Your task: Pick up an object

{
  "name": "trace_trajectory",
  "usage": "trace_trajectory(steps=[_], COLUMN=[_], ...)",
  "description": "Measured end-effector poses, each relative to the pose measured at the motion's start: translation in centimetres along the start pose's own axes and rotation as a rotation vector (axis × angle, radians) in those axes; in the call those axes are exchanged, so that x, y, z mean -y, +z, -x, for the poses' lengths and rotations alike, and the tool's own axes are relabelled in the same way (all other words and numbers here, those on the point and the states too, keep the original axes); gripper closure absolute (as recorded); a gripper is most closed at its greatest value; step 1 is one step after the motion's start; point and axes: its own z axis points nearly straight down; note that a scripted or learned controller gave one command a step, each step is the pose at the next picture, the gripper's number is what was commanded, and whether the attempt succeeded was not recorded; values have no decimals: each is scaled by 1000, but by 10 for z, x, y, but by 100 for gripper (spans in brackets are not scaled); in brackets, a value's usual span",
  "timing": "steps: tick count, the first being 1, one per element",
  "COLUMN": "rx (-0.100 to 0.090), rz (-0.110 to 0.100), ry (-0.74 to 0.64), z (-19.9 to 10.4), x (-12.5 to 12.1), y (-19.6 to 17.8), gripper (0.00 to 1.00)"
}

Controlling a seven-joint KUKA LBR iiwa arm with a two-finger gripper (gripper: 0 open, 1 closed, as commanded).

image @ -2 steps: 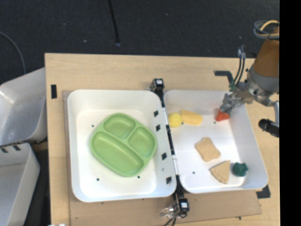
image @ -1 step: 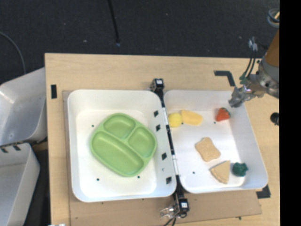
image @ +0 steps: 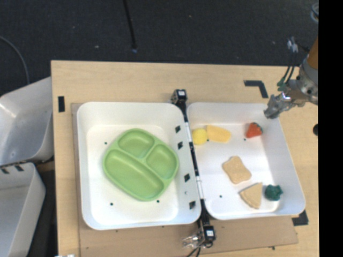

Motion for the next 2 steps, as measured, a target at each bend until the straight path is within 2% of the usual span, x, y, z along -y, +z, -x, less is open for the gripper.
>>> trace_trajectory(steps=[1,2], rx=[-2,-1], rz=[-2,-3], ry=[-4,-3], z=[-60,-116], x=[4,8], y=[-7,5], gripper=[100,100])
